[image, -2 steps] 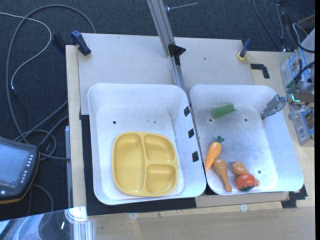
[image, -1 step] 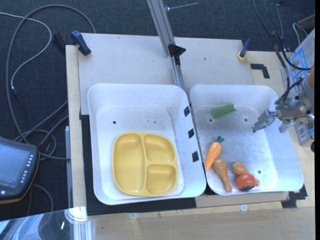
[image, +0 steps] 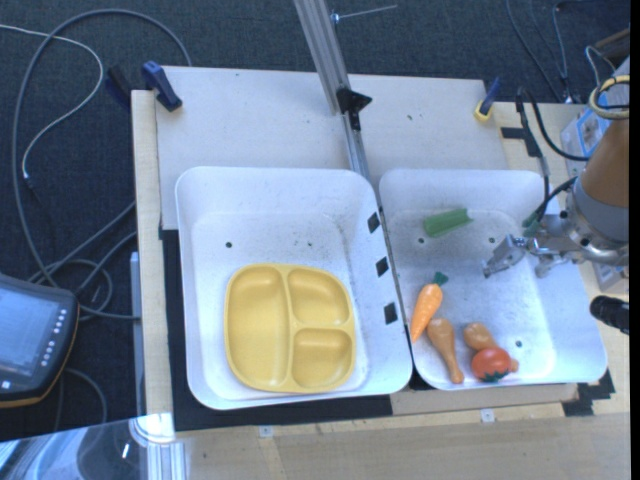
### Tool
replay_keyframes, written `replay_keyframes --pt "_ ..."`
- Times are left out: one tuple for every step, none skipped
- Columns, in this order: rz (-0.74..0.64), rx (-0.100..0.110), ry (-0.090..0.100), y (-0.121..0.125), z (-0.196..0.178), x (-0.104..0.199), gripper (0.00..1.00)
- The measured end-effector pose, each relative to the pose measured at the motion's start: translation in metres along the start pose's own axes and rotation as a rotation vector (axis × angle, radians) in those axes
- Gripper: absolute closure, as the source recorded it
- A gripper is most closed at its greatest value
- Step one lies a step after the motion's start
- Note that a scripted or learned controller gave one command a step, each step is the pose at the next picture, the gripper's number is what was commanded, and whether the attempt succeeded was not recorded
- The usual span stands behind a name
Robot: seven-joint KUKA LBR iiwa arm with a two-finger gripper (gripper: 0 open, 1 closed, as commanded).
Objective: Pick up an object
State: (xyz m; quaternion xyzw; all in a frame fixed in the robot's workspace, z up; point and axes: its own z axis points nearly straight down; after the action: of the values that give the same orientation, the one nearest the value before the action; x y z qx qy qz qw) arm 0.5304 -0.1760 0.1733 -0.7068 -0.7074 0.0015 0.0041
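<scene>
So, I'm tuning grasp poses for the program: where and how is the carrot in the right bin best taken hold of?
Probably across the thick orange middle of the carrot, coming straight down from above. It lies flat and slanted, leaf end up, tip near the bin's left wall, so fingers should close across its narrow width. The drumstick-shaped toy beside its lower end leaves less room there.

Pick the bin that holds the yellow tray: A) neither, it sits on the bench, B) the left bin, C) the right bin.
B: the yellow tray lies inside the left bin, while the carrot and the other food lie in the right bin.
</scene>
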Motion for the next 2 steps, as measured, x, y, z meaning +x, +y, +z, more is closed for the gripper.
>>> replay_keyframes --pt "0.000 0.000 0.000 0.002 0.048 0.010 0.00" --pt "0.000 -0.009 -0.002 0.004 0.034 0.009 1.00"
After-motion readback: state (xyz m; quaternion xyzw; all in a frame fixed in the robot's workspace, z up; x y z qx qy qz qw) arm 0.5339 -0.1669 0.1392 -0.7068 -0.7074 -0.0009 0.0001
